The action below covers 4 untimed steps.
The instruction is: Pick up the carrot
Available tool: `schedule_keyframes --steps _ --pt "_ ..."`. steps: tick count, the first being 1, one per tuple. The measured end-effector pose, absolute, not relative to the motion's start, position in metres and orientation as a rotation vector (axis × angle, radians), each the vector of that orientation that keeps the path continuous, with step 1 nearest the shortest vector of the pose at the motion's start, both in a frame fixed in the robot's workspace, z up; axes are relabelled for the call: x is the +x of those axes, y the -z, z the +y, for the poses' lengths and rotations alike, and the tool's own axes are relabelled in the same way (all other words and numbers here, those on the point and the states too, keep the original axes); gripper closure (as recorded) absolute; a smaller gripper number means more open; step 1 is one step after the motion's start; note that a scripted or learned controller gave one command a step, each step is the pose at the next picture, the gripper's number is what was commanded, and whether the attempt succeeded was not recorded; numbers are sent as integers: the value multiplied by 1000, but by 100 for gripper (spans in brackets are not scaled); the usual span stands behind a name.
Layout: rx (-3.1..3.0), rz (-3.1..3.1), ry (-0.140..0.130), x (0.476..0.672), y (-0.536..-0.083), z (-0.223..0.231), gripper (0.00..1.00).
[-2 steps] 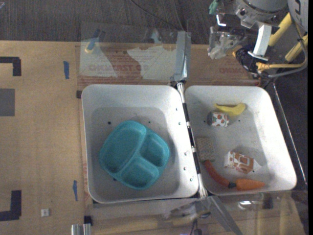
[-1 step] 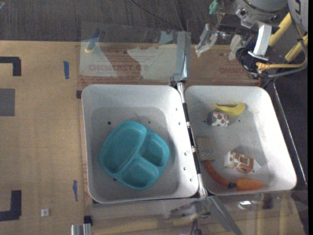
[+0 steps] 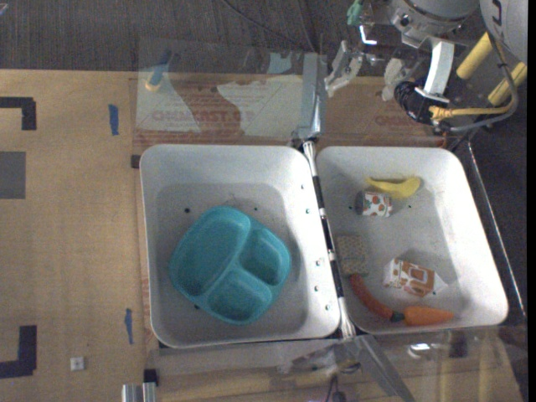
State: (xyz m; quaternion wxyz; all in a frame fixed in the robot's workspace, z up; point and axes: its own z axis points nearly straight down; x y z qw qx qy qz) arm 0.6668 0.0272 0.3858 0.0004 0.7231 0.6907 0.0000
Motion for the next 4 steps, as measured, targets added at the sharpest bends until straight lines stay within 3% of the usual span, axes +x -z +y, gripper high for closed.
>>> schedule_keyframes --steps 1,2,3,4 --pt "2698 1608 -2 666 -435 148 0" --pt "2882 1255 -4 667 -435 225 0" --pt "2888 1244 -7 669 -446 220 100" --pt "2891 1242 -11 669 -456 219 100"
